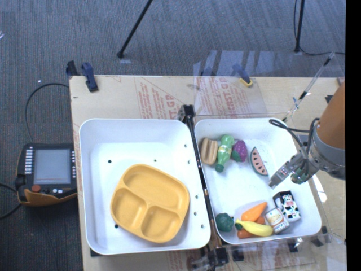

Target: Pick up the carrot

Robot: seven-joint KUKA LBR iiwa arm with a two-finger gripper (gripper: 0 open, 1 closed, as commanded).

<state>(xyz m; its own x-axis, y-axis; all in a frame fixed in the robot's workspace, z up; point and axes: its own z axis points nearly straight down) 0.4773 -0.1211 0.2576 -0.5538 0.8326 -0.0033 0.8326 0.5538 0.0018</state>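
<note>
Wood bench (141, 95) w/ 2 white bins, grey carpet (84, 21), gripper (287, 173) spread, carrot (254, 212) untouched

carrot (254, 212) hemmed by banana (255, 228), can (276, 219)

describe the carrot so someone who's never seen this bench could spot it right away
Look in the right-hand white bin, at its near edge. The carrot lies there tilted, just above the yellow banana and right of a dark green vegetable. It is the bright orange, tapered piece.

arm (338, 134) cropped (right edge)
</note>
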